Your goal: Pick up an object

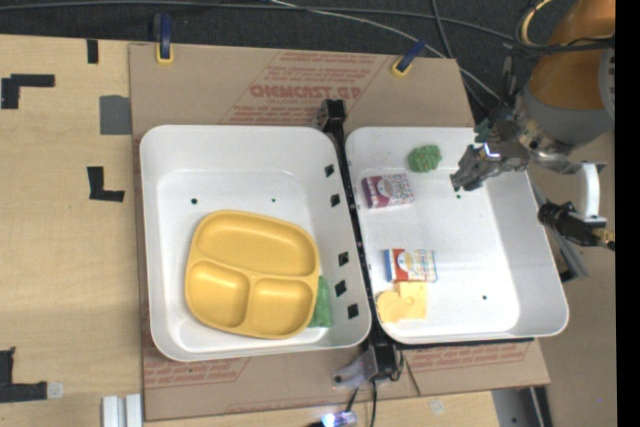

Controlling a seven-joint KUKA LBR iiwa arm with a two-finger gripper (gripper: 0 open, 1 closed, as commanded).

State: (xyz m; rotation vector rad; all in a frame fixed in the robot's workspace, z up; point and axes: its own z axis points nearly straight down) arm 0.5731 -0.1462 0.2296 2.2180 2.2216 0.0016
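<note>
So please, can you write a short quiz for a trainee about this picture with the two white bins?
1. True or false: the yellow divided plastic tray lies in the left white bin.
2. Which is nearest the gripper? A. green bumpy lump B. yellow flat piece C. purple-and-white packet
3. Fill in: the arm reaches over the ___ white bin.

Key: 1 true; 2 A; 3 right.

Grey arm (560, 85) from the right, tool (468, 177) angled down-left.
</note>
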